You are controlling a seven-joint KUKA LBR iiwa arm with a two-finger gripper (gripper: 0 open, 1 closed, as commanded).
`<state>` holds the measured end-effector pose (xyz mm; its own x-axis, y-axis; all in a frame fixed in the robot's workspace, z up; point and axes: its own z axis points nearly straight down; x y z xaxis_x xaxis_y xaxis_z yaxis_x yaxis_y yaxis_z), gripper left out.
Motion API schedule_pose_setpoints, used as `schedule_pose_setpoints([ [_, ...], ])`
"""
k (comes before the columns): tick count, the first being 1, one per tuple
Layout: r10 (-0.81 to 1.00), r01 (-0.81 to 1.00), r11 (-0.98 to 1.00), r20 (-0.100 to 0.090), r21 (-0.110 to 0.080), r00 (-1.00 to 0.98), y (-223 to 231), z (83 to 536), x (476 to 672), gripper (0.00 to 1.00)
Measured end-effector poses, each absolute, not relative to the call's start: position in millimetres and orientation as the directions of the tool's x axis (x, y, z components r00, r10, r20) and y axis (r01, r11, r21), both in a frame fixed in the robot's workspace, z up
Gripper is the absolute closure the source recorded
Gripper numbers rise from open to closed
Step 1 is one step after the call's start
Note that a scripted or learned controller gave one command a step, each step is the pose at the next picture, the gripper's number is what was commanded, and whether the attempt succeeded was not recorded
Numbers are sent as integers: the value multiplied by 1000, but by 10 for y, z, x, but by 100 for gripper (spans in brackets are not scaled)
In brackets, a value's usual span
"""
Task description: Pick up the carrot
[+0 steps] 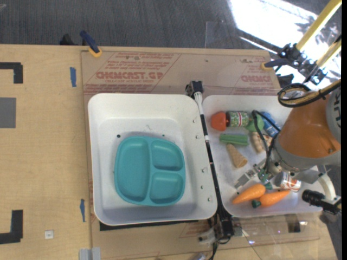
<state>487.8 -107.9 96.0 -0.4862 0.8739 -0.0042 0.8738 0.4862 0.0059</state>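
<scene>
Two orange carrots lie side by side at the front of the right bin (217, 161). One carrot (249, 193) is nearer the bin's middle. The other carrot (275, 197) lies just right of it, with a green end. My gripper (259, 176) hangs directly above them, close to their tops, under the arm's orange band (307, 131). Nothing shows as lifted; both carrots rest on the bin floor. The arm hides the bin's right part.
Behind the carrots in the right bin lie a beige cone (236, 155), a green piece (234, 140), a red-capped bottle (232, 119) and blue and green items (262, 122). A teal divided plate (150, 170) sits in the left bin (103, 145).
</scene>
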Motion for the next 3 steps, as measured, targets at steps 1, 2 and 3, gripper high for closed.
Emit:
schedule_pose_setpoints([
  [1, 732, 732, 681, -1, 5, -681, -1229, 903, 4824, 0],
  [2, 734, 734, 679, -16, 16, -679, -1233, 1027, 4873, 100],
  [3, 880, 880, 475, -3, 9, -475, -267, 1862, 5331, 100],
])
